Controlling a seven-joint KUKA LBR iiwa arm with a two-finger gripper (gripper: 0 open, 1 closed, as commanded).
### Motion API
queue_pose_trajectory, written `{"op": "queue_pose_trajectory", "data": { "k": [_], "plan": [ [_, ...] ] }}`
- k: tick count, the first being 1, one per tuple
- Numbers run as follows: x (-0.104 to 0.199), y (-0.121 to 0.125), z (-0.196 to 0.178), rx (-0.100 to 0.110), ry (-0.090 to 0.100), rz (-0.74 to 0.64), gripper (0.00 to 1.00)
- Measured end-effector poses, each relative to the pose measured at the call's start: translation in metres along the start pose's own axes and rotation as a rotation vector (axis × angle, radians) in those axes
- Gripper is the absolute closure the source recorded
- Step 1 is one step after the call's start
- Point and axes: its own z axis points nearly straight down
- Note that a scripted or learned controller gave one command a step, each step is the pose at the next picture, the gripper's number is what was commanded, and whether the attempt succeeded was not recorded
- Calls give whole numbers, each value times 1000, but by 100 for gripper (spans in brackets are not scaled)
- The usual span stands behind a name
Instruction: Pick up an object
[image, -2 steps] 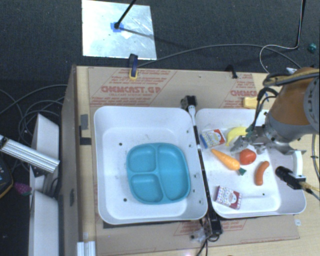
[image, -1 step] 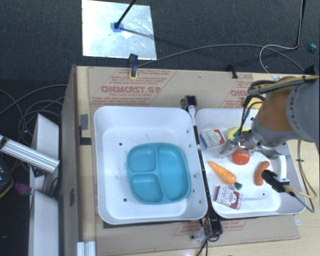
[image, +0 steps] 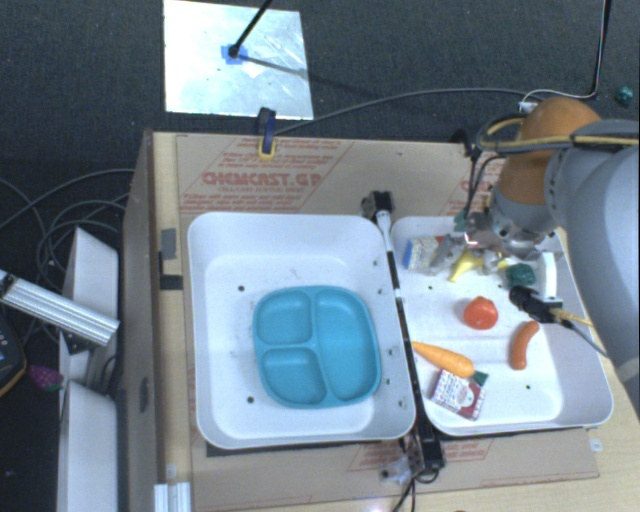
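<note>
The gripper (image: 478, 247) sits low in the upper part of the right bin (image: 585, 400), at the upper right of the frame, and whether it is clenched or released cannot be told from this slant. Just beneath it lies a yellow banana-shaped toy (image: 462, 267), touching or nearly touching the gripper's tip, with a small grey and blue item (image: 424, 252) just to its left. Further down the same bin lie a red tomato (image: 481, 313), a sausage (image: 523, 345) to its right, an orange carrot (image: 443, 357) and a red and white carton (image: 459, 393) near the lower rim. The grey arm (image: 590, 190) with its orange band enters from the right edge. In the left bin (image: 225, 250), a light blue divided plate (image: 316, 345) rests at the centre. Both white bins stand side by side on a brown cardboard-like board (image: 280, 170) with red lettering. Around it is dark carpet, with cables at the left and a shiny silver sheet (image: 237, 60) at the upper left.
</note>
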Motion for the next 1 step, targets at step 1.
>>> {"op": "queue_pose_trajectory", "data": {
  "k": [1],
  "plan": [
    [-2, -1, -9, 1, -4, -4, 100]
  ]
}}
